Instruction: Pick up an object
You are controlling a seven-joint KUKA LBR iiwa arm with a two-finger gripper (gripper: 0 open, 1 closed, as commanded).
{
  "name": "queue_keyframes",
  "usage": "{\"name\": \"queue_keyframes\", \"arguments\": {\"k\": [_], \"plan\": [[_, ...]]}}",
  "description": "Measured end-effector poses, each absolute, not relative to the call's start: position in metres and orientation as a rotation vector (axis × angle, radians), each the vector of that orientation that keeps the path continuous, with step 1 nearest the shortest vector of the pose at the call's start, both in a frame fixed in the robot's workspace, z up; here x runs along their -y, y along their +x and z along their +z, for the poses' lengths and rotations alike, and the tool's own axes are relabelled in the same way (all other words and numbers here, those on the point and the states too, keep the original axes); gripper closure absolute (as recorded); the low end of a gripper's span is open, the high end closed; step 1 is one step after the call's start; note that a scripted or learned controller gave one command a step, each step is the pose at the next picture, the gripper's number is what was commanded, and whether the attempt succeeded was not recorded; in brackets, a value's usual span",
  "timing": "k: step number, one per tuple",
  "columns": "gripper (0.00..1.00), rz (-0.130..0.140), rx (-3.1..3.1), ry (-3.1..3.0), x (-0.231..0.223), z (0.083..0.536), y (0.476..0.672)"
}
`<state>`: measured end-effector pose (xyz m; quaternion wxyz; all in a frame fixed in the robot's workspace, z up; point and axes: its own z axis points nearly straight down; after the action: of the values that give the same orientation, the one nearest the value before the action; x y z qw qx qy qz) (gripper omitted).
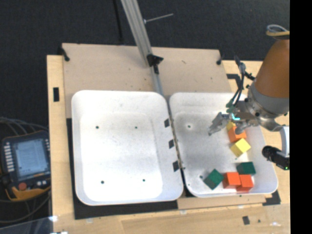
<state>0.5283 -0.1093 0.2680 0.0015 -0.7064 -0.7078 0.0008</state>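
1. Tool (225, 122) hangs low over the right bin (195, 106), its fingers spread apart with nothing between them.
2. Just to its right sits an orange block (236, 134), and a yellow block (240, 147) lies touching that one's lower edge.
3. Down at the near wall there's a cluster: a dark green block (212, 179), 2 orange-red blocks (238, 180) and a second green block (246, 168), packed close.
4. Left bin (122, 145) plays no part here.
5. Risk, as I read it: the tool sits left of the orange block, so a straight close may catch only air.
6. Should it shift right, a finger could nudge the yellow block and knock both askew.
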Motion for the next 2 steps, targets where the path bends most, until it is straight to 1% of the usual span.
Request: {"name": "queue_keyframes", "arguments": {"k": [1, 2], "plan": [[0.00, -0.002, 2.222, -2.223, 0.110, 0.270, 0.529], [0.00, 0.005, 2.218, -2.223, 0.104, 0.224, 0.526]]}}
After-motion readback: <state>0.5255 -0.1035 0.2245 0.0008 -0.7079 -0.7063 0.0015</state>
